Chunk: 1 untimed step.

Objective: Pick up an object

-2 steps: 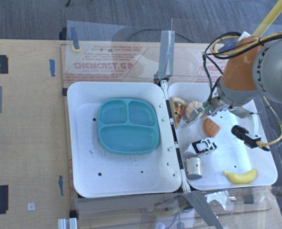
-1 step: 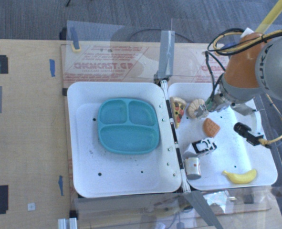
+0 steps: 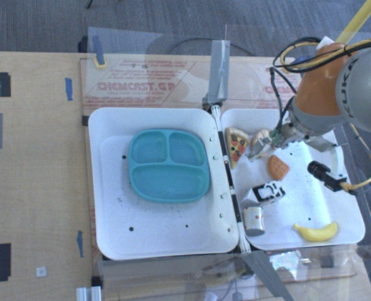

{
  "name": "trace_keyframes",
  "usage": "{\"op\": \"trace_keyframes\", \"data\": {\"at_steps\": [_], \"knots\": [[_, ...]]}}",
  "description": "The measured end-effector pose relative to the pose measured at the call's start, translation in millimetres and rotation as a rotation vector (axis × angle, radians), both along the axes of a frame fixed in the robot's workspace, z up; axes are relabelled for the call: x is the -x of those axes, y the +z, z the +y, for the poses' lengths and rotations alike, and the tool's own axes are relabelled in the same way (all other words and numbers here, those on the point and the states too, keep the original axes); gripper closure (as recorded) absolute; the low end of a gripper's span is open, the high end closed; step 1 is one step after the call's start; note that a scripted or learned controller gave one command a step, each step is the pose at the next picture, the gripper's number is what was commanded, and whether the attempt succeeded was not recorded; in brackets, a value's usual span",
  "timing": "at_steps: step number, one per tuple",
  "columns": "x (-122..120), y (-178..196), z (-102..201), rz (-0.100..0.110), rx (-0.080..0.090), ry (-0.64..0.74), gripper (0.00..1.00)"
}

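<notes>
My gripper [image 3: 262,144] hangs in the right bin's [image 3: 354,221] upper left, grip unclear, between pizza slice [image 3: 236,144] and orange piece [image 3: 277,167]. Below: toy car [image 3: 268,193], can [image 3: 253,221], banana [image 3: 316,232]. Left bin [image 3: 110,231] holds a teal plate [image 3: 169,166].

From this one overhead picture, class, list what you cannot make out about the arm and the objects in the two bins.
- Gripper, camera view: the wrist above covers it, and its tip is too small and blurred to tell whether the jaws are open or holding anything.
- Pale object beside the tip: partly hidden and blurred, so unidentifiable.
- Arm: cut off by the right edge.
- Black and white object in the right bin: too small to identify.
</notes>
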State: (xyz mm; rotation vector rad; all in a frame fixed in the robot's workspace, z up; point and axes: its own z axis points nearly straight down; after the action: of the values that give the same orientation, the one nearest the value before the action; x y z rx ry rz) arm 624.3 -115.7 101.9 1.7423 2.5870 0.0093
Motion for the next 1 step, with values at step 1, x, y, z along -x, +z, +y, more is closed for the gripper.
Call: {"op": "trace_keyframes", "data": {"at_steps": [1], "knots": [[78.6, -11.0, -1.0, 0.008, -0.004, 0.067, 0.00]]}}
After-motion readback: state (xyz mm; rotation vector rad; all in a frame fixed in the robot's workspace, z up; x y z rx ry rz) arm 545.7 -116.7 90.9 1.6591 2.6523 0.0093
